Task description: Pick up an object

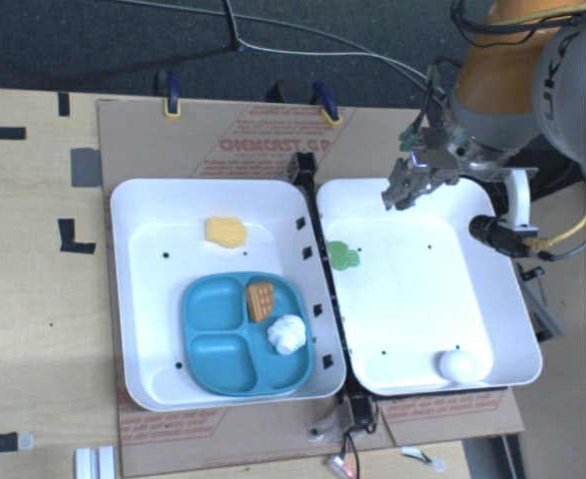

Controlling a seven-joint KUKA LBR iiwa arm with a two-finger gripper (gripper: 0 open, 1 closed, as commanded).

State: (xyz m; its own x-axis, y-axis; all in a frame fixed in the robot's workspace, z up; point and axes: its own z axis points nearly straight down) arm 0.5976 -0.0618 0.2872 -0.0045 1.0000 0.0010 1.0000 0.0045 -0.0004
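Cardboard sheet [273,143] covers the bench under two shallow white bins, clamped at its far edge by two blue-and-yellow clips [172,96]; dark carpet and a thin cable run beyond it. Left bin [133,267] holds a blue divided tray [213,352] against its near edge. In the tray's far-right compartment sits a brown waffle-like piece [260,300], and a white crumpled lump [287,334] lies just below it, overlapping the divider toward the near-right compartment. Yellow lumpy object [226,232] rests on the bin floor near the far edge, apart from the tray. Right bin [492,307] has a small green object [343,256] close to its left wall, about midway along, and a white ball [460,365] near the near-right corner, hard to separate from the white floor. Gripper [400,196] hangs over the right bin's far edge, left of centre, with nothing between its fingers; they look close together, but the dark tips blur, so spread or pressed together cannot be told. Grey arm [517,78] with orange band enters from the far-right corner. Green object is nearest to the gripper, not touching.
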